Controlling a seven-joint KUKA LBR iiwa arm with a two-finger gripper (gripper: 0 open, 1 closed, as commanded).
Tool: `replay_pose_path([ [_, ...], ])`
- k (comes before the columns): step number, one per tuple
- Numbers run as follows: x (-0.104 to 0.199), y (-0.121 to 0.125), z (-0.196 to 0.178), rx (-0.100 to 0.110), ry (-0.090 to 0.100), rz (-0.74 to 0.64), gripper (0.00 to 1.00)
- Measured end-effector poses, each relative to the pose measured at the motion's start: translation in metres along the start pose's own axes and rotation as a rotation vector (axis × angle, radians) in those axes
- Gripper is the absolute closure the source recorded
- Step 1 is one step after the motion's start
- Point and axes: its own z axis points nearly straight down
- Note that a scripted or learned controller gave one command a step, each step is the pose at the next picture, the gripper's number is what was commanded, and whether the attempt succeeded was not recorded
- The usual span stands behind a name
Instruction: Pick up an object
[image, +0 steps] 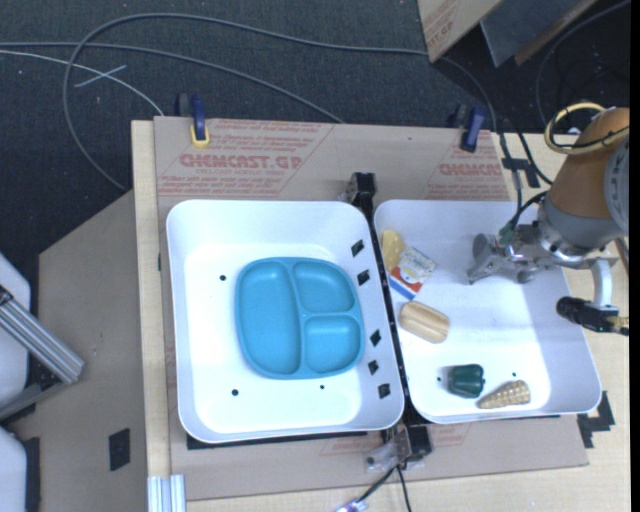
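Worktop carries two white bins: end effector (487, 262), finger state impossible to tell, over right bin (560, 345) upper area; tan bread roll (424, 322) lies near, lower-left of it; blue divided plate (298, 316) in left bin (200, 300).

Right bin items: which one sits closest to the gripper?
The small packet with red and blue edging, at the bin's upper left, is nearest the gripper. The tan bread roll, green pepper and cone lie further toward the front.
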Motion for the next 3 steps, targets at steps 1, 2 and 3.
replay_pose_path([
  [1,0.0,0.001,-0.011,-0.002,0.0,-0.001,1.0],
  [2,-0.001,0.004,-0.075,-0.006,-0.002,0.0,1.0],
  [3,0.002,0.001,-0.119,-0.004,-0.001,-0.001,1.0],
])
